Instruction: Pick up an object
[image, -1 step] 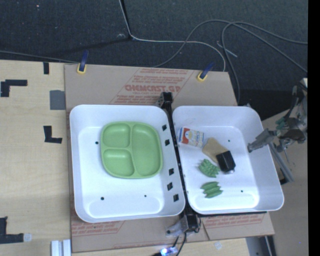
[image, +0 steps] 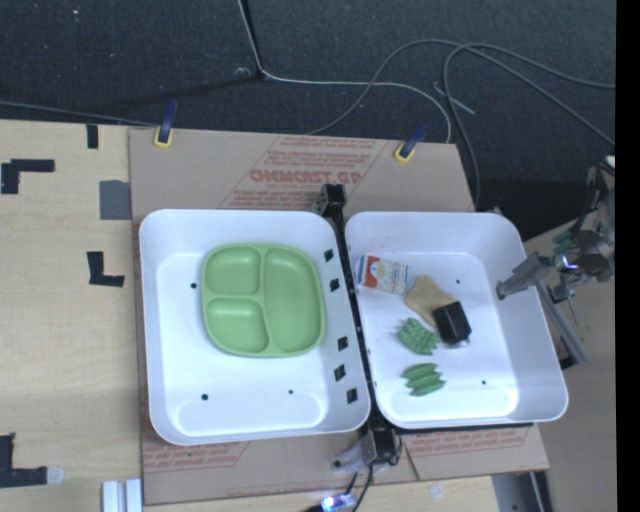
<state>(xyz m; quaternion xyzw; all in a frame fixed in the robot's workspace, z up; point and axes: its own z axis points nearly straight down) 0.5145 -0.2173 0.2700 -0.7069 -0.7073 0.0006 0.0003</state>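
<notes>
Gripper (image: 520, 277) is hovering at the right bin's (image: 530, 400) rim, finger state I cannot tell; black block (image: 451, 323) is sitting inward of it touching the tan piece (image: 427, 295), so a grab is probably risking both.

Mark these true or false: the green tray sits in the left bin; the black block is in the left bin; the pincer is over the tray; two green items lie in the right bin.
1. The green tray sits in the left bin. True.
2. The black block is in the left bin. False: it is in the right bin.
3. The pincer is over the tray. False: it is at the right bin's right rim.
4. Two green items lie in the right bin. True.
</notes>
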